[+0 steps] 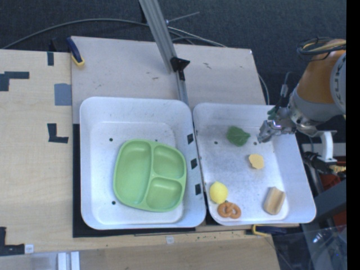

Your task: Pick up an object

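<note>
Five small items lie in the right bin [298,167]. Nearest the gripper [265,133] is a green leafy piece [238,135], just to its left in the picture; whether anything is grasped cannot be told.

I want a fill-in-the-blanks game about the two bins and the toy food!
1. The divided plate in the left bin is colored ____.
2. The right bin holds ____ small items.
3. The pretzel lies right beside the round ____ lemon.
4. The item nearest the gripper is the leafy ____ one.

Missing words: green; five; yellow; green
</note>
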`<action>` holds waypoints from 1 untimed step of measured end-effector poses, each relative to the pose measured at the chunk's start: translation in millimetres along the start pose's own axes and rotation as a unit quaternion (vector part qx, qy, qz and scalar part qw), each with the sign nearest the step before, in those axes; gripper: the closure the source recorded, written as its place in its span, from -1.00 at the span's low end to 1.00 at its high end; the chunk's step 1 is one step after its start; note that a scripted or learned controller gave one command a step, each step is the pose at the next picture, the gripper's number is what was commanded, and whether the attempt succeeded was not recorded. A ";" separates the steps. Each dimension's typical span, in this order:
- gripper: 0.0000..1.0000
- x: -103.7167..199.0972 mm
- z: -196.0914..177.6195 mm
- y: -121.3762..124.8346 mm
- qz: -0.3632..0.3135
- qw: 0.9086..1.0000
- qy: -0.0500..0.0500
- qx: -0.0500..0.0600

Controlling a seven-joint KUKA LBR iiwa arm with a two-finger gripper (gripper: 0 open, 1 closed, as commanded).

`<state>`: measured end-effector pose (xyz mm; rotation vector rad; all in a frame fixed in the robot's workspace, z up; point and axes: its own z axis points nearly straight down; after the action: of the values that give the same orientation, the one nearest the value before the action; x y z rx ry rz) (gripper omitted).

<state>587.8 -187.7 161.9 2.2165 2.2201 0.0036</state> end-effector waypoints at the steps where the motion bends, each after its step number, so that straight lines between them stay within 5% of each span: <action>1: 1.00 -2.8 -43.3 -1.5 0.000 1.000 0.000 0.001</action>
<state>586.1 -190.4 205.1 2.2177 2.2210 0.0024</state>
